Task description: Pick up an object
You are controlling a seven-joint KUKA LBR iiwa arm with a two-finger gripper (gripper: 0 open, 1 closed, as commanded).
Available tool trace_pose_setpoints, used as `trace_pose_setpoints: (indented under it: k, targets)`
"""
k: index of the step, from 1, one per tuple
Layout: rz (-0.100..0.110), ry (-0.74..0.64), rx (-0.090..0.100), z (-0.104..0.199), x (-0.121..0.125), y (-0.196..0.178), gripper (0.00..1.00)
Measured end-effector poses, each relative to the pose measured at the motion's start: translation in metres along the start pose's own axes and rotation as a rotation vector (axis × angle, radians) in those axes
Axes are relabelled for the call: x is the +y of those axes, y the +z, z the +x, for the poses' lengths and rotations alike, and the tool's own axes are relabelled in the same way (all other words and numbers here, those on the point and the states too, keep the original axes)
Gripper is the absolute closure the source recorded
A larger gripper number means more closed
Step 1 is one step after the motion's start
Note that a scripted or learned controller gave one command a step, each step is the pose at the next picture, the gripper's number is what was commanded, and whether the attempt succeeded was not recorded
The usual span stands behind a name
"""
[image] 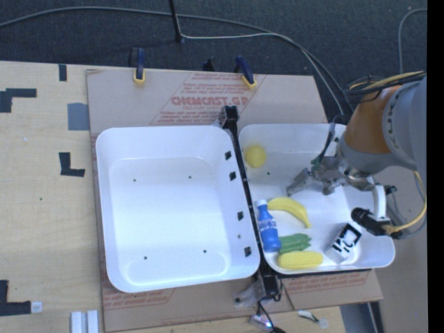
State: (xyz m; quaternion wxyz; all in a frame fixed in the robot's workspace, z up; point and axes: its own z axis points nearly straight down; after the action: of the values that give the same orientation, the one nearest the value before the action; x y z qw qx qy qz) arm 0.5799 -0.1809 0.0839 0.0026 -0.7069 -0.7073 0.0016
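The claw (pixel 303 183) (fingers spread, gripping nothing) sits in the right bin (pixel 305 132) — near the banana (pixel 291 209).

Across the top of the frame we see dark blue-grey carpet (pixel 83 12) crossed by thin cables (pixel 229 32). Below it lies the pale wooden worktop (pixel 41 186), patched with dark tape, under a brown cardboard sheet (pixel 201 99) held by two clamps (pixel 139 68).

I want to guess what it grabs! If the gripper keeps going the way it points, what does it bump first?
Probably the bare floor of the right bin; the gripper points left and down, above the banana.
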Motion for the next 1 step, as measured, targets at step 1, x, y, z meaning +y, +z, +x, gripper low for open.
trace_pose_setpoints:
  k: [1]
  targets:
    - [0.002,0.001,0.000,-0.0011,0.0000,-0.0086,1.00]
